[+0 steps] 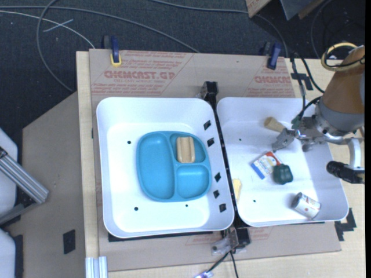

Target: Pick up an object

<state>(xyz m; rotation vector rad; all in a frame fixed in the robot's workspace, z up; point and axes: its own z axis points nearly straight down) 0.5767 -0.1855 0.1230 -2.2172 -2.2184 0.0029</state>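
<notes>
The flat brown cardboard-covered surface [174, 68] carries two shallow white plastic bins [116, 155] [243, 114], side by side, touching.

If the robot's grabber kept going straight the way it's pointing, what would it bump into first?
The gripper points down and left into the right bin. Straight on, it would probably meet the small blue and white packet first, with the dark green object right beside it. Depth is hard to judge from above, so it might touch the bin floor first.
</notes>
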